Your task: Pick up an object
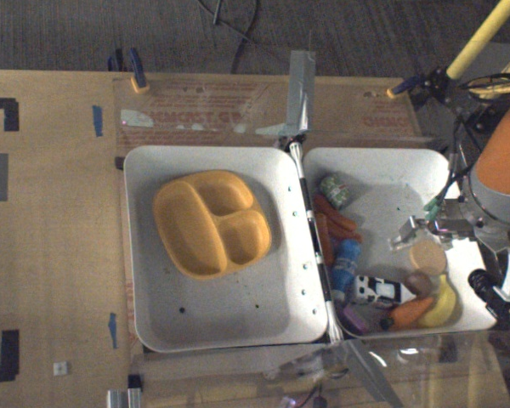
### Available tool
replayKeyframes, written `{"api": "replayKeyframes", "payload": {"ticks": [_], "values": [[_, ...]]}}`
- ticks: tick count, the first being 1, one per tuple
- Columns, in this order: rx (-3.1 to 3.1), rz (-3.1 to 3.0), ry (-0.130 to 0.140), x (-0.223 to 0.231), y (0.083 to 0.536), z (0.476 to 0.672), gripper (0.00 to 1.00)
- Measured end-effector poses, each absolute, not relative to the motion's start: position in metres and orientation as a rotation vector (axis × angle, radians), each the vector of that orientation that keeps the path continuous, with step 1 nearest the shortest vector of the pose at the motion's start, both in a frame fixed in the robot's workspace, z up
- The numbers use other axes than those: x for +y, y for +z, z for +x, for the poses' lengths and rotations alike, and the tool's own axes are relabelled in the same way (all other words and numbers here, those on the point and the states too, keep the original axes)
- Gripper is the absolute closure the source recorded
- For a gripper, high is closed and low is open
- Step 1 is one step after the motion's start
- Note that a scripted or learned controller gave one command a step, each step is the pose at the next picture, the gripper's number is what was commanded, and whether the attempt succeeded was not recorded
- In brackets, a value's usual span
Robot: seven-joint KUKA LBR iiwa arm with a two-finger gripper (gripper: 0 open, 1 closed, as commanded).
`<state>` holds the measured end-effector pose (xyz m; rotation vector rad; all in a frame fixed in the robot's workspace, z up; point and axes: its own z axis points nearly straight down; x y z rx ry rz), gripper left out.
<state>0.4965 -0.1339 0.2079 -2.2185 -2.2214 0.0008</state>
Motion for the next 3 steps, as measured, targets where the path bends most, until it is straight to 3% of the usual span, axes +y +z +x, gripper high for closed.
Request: {"api": "replayKeyframes", "payload": {"ticks": [1, 2, 3], "values": [[-2.104, -2.331, 0.000, -0.1692, 0.1250, 0.4903, 0.00], [-2.103, -2.335, -0.001, -0.1698, 0.1347, 0.4906, 1.00], [-2.104, -2.334, -0.001, -0.1698, 0.1347, 0.4906, 0.00]]}}
